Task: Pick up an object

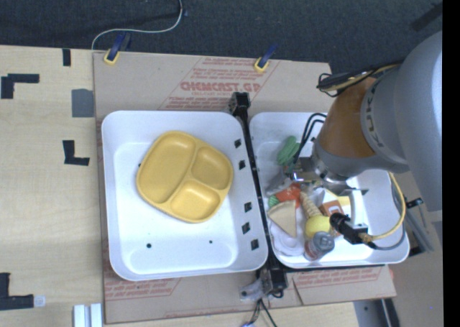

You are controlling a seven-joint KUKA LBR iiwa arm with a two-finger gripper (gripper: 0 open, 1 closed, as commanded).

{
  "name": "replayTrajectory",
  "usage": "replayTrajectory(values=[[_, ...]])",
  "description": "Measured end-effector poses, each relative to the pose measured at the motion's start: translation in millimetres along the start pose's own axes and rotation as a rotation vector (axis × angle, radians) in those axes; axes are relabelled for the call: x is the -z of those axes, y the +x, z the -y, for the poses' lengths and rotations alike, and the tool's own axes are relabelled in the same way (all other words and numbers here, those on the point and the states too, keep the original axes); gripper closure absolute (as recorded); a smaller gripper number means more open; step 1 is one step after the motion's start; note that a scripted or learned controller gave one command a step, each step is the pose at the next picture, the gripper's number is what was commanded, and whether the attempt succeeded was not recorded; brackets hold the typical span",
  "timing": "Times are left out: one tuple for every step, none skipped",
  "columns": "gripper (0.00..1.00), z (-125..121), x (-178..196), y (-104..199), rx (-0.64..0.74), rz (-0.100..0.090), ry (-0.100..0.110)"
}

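The right bin (269, 128) holds a heap of small objects. A green piece (288, 149) lies toward the back. In front of it are a red-orange piece (288, 194), a cream wedge (284, 216), a yellow ball (318, 227) and a grey-red round thing (319, 245). My gripper (305, 173) reaches down into this heap from the right, just behind the red-orange piece and beside the green one. The grey and orange arm (359, 131) covers the bin's right half.
In the left bin (122, 246) a yellow divided plate (185, 175) lies toward the back. A black divider (248, 174) runs between the bins. A yellow cable (394, 221) loops over the right bin's near right corner. Cardboard lies under both bins.
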State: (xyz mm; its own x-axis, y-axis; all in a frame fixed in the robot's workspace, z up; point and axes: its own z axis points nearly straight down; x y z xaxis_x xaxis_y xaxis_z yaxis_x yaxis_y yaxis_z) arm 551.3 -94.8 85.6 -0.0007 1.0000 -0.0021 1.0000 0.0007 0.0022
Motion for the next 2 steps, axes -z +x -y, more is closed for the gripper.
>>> replayTrajectory(values=[[1.00,-1.3,10.2,-0.3,0.000,-0.001,-0.001],[0.00,-1.0,9.6,-0.4,0.000,-0.001,0.000]])
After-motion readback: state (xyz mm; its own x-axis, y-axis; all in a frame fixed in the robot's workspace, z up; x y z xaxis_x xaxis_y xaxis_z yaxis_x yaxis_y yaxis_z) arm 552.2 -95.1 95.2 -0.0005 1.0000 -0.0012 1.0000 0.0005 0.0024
